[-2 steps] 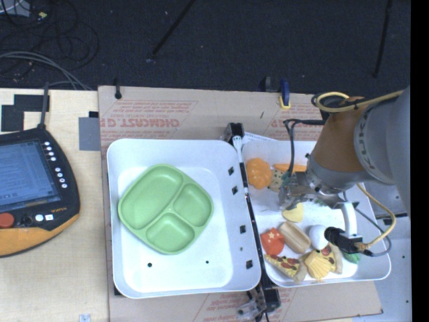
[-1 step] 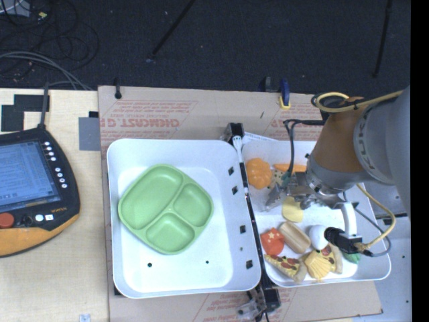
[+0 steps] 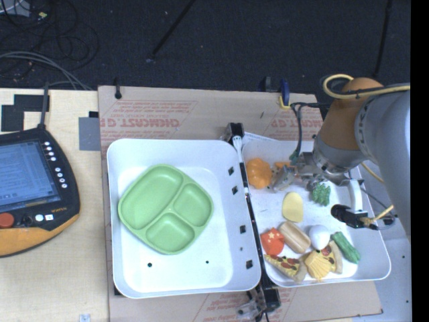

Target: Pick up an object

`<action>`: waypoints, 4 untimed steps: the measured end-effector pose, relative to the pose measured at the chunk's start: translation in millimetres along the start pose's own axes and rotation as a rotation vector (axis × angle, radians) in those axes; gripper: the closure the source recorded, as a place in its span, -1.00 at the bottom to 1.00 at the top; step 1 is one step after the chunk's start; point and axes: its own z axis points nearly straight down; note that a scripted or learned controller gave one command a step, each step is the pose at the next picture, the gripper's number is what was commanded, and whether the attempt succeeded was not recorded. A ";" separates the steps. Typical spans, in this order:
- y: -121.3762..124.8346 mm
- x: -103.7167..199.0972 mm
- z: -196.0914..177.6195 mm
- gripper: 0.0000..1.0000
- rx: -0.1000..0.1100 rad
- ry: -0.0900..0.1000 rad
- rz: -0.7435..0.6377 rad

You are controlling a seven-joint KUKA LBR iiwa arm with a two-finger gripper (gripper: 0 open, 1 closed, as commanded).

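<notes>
Two white bins sit side by side on the bench. The left bin (image 3: 134, 260) holds a green divided plate (image 3: 165, 208). The right bin (image 3: 375, 263) holds toy food: an orange (image 3: 259, 173), a yellow piece (image 3: 293, 207), a tomato (image 3: 272, 242), a sausage (image 3: 294, 237), an egg (image 3: 319, 236) and a pizza slice (image 3: 284, 265). The gripper (image 3: 285, 175) is low in the right bin, just beside the orange. A control tablet (image 3: 30, 190) lies at far left.
</notes>
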 end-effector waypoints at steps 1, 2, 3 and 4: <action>-52.5 35.7 -1.1 -1.00 0.000 0.001 0.005; -53.3 30.1 -1.1 -1.00 -0.001 0.002 0.003; 22.0 29.9 -0.1 -1.00 -0.002 0.000 0.001; 19.3 46.8 0.4 -1.00 0.003 0.000 0.002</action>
